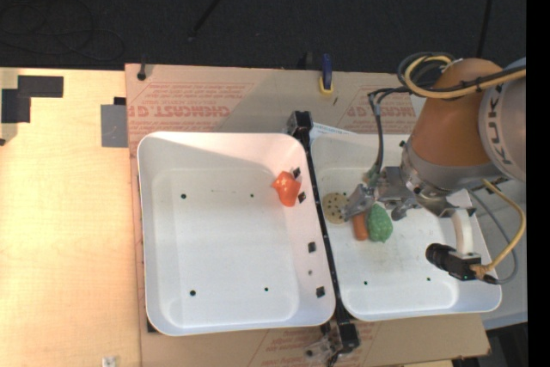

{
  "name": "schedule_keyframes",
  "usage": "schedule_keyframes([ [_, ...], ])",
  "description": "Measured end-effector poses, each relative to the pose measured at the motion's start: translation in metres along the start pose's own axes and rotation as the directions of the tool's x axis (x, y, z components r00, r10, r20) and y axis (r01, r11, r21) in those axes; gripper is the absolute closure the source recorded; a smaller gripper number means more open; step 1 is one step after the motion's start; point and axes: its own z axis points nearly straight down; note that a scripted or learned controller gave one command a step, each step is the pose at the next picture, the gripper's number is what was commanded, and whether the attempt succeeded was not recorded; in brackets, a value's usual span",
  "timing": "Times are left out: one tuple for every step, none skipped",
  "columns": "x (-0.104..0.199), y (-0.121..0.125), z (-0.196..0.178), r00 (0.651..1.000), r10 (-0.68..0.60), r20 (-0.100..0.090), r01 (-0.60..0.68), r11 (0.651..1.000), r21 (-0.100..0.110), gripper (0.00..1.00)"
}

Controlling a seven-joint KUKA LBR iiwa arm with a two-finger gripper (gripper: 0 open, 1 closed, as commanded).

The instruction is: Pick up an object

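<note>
In the right bin, a green lump lies beside a small orange cylinder, with a tan perforated disc just to their left. My gripper hangs low over the right bin, directly above and touching or nearly touching the green lump. The arm's orange band and grey wrist cover the bin's upper right part. An orange-red object rests in the left bin against its right wall.
A black divider runs between the two bins. Both bins sit on a cardboard sheet with a blue clamp at its back edge. A pale wooden bench top lies to the left.
</note>
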Motion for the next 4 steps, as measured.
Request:
schedule_keyframes([
  [-0.014, 0.003, 0.069, 1.000, 0.004, 0.004, -0.004, 1.000, -0.015, 0.00],
  [-0.015, 0.002, 0.062, 1.000, 0.011, 0.003, -0.011, 1.000, -0.009, 1.00],
  [-0.088, -0.066, 0.050, 1.000, 0.012, 0.007, -0.012, 1.000, -0.008, 1.00],
  [-0.006, -0.048, -0.052, 1.000, -0.005, 0.001, 0.005, 1.000, -0.022, 1.00],
])
